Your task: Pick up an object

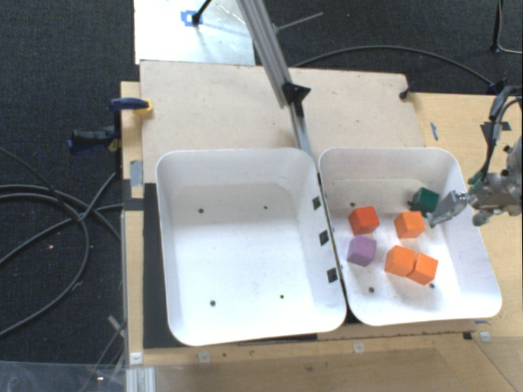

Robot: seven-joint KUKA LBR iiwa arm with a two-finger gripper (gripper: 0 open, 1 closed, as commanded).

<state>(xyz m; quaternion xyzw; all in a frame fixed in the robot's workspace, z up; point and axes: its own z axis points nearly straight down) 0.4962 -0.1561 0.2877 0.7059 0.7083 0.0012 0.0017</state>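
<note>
Nearest, in the right bin [470, 296]: two orange cubes touching, one [400, 260] and its neighbour [423, 269] at 4 o'clock. Beyond: purple cube [361, 251], orange cube [364, 220], orange cube [409, 224]. Farthest: green block [425, 198], at 1 o'clock of that cube. Claw [441, 211] just beside the block, at its 4 o'clock; its opening cannot be told, and no object shows between its fingers. Left bin [176, 178] alongside on the surface [212, 104].

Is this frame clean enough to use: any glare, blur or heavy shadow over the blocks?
Camera view: lighting even, shadows soft; the orange blocks, purple block and green block read sharply; the white bins look bright but keep their edges; the gripper at the right looks slightly soft.
</note>
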